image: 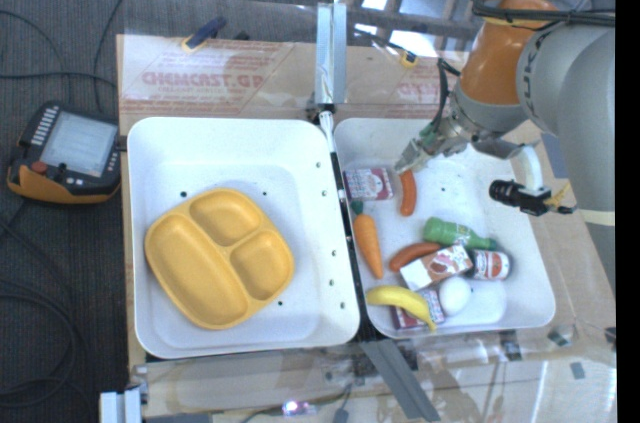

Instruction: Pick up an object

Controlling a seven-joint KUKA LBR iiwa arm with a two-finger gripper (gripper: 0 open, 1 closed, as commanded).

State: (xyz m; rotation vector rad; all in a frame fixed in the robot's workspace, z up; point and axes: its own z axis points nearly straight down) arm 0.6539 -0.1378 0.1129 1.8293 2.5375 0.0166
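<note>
- Camera view: the grey arm with its orange band (497, 61) reaches in from the right over the right-hand shallow white bin (520, 311).
- The two-finger gripper (412, 158) hangs low over the upper left part of that bin, just above a small orange-red sausage-shaped toy (407, 193); whether it touches the toy is unclear.
- I cannot tell how the claw is set; it is too small and blurred.
- Just left of the sausage lies a small red-and-white carton (367, 183), near the bin's left wall.
- Lower down lie an orange toy carrot (368, 244), a green toy bottle (455, 233), a second red sausage (411, 254), a red-labelled can (488, 264), a white egg (455, 296) and a yellow toy banana (401, 301), close together.
- The left-hand white bin (180, 136) holds a yellow three-compartment plastic tray (218, 256), lying flat.
- A handheld control pendant with a grey screen (64, 154) rests on the floor to the left of the bench.
</note>
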